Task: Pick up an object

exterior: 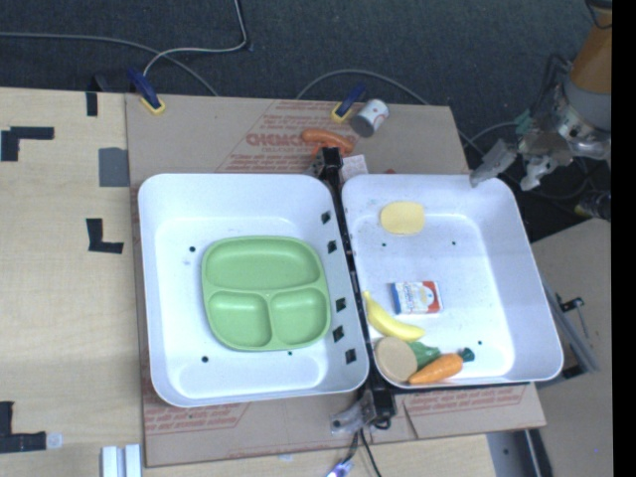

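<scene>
The right bin [497, 266] holds a pale yellow round piece [402, 218] near its far side. A small blue, white and red box [414, 297] lies in its middle. Along its near left lie a banana [391, 318], a tan disc [396, 360] and a carrot [437, 368] with a green piece [425, 354] beside it. My gripper [509, 172] hangs over the far right corner of that bin, well clear of all the objects. Its two fingers are spread open with nothing between them.
The left bin [169, 266] carries a green divided plate [266, 292]. Behind the bins, on the cardboard, lie an orange sausage-like piece [328, 138] and a grey cylinder [370, 117]. Cables run across the dark floor at the back.
</scene>
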Tool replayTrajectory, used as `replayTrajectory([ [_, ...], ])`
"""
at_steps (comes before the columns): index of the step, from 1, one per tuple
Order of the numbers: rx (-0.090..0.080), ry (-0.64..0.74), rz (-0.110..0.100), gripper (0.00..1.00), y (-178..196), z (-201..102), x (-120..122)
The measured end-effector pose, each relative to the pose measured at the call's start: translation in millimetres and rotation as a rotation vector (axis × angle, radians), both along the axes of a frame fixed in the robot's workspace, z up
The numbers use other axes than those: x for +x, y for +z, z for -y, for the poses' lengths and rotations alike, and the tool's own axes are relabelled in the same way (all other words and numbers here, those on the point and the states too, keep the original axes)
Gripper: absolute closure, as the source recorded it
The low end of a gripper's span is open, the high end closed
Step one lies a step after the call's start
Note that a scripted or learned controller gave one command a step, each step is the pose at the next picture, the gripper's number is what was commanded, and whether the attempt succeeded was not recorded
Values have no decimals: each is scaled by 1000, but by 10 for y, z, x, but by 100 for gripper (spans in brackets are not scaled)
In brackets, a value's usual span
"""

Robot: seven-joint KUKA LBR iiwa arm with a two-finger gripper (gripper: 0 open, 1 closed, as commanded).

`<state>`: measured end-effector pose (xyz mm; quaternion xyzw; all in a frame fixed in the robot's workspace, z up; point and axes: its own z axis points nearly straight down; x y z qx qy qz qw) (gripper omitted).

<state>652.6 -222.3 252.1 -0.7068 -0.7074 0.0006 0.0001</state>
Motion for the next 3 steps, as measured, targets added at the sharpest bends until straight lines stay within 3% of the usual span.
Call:
replayTrajectory([
  [1,3,1,-4,0,-1162,-588,-136],
  [2,0,0,2,0,-1659,-844,-624],
  [3,-2,-1,6,0,-1654,-729,-1144],
])
